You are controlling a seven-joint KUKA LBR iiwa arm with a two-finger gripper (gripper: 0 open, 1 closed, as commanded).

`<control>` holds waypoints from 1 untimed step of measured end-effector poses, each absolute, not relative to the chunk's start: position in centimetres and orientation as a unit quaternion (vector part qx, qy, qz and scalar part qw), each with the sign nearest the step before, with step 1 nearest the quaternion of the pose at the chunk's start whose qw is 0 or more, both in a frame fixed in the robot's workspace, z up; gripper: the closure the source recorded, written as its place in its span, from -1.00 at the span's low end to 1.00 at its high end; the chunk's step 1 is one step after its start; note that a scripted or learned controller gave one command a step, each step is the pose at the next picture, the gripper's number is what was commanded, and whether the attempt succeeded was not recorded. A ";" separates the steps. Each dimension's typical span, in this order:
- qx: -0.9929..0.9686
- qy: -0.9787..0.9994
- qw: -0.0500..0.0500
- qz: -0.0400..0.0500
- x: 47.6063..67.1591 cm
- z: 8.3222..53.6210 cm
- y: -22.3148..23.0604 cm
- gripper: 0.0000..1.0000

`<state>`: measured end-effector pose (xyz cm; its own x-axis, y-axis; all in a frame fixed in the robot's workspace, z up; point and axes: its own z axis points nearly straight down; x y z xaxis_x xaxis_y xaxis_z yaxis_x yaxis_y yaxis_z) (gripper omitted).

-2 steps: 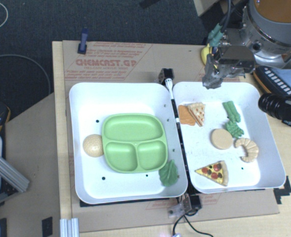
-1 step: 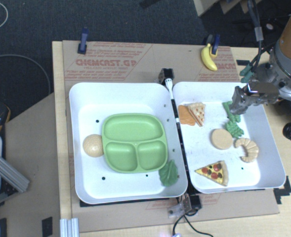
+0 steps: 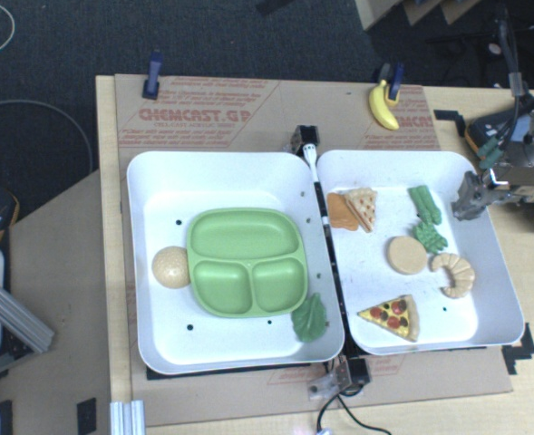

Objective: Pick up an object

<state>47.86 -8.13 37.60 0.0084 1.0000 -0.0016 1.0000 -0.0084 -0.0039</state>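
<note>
Pizza slice (image 3: pixel 391 316), front of right bin (image 3: pixel 502 284), nearest our lens; we list it first. Same bin, further back: round cracker (image 3: pixel 407 255), croissant (image 3: pixel 457 273), green pods (image 3: pixel 425 216), waffle wedge (image 3: pixel 354 209). Left bin (image 3: pixel 149 188): green divided plate (image 3: pixel 247 261), tan bun (image 3: pixel 170 266) touching its left edge, leaf (image 3: pixel 310 318). Gripper (image 3: pixel 470 202) at right bin's far-right rim, above wall; jaw state we cannot tell, nothing seen between fingers. We judge task unstarted: no object lifted, target unchosen. Candidates small, flat, toy-like food pieces, lying apart.
</note>
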 end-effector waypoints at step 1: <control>-0.704 -0.711 -0.007 -0.009 48.0 54.5 -0.1 1.00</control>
